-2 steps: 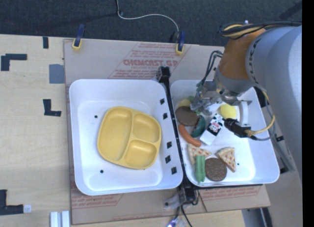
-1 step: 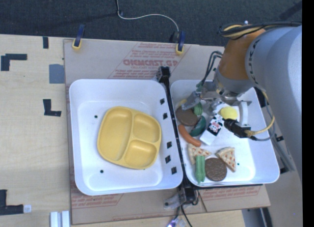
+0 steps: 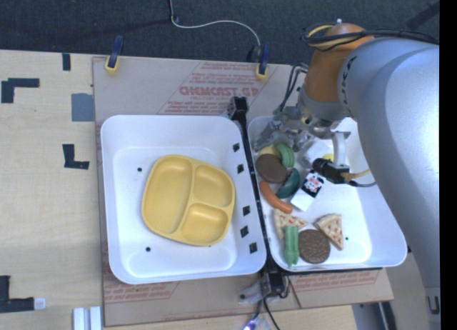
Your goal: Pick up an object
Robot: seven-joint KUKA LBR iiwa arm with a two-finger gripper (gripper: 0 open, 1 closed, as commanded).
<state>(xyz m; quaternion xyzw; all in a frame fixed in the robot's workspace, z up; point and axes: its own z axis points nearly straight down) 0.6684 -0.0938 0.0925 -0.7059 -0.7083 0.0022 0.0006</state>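
Arm (image 3: 389, 107) is seen reaching in over the right bin (image 3: 378, 239), its wrist low above the bin's far end. Left bin (image 3: 118, 200) is occupied by a yellow divided plate (image 3: 189, 198), well apart from the work.

Gripper (image 3: 289, 139) is set just above a cluster of toy food: brown disc (image 3: 271, 168), green piece (image 3: 285, 154), dark green piece (image 3: 289, 184) and orange carrot (image 3: 273, 196) crowded together. Whether anything is gripped cannot be told; the tips are hidden among the pieces.

Judged: one piece should be singled out and the descent centred on it, so neighbours are not pinched. The loose pizza slice (image 3: 331, 228) and cookie (image 3: 314, 246) at the near end would be easier targets.
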